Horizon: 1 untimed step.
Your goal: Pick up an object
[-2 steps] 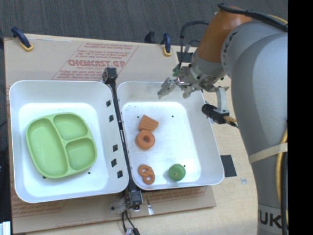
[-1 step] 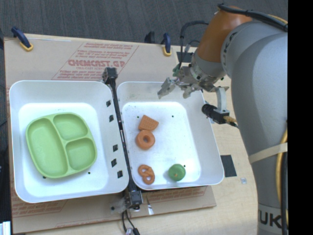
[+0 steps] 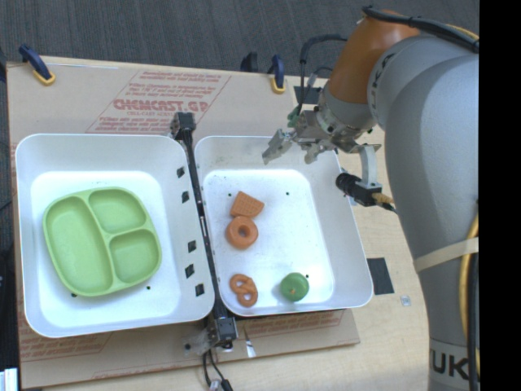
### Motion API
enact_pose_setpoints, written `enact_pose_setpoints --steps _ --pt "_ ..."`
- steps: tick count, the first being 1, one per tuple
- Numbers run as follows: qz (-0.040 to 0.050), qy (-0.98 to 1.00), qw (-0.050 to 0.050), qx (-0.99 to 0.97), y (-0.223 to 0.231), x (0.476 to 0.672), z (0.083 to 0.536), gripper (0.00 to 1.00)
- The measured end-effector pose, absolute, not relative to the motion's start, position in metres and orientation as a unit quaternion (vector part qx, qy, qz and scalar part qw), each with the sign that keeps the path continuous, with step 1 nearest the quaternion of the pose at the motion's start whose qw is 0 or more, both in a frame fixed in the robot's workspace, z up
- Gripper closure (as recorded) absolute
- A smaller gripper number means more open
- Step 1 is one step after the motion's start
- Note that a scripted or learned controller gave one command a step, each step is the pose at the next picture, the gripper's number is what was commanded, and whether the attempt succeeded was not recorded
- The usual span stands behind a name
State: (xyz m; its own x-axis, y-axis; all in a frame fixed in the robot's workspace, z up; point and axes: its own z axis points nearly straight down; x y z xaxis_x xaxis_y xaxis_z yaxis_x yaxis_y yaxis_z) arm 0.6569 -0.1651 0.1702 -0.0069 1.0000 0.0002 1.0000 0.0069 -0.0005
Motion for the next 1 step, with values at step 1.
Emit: enact_pose_setpoints --steps 1 --pt "0.0001 -0.710 0.000 -0.705 -0.1651 0.6569 0.1702 0.00"
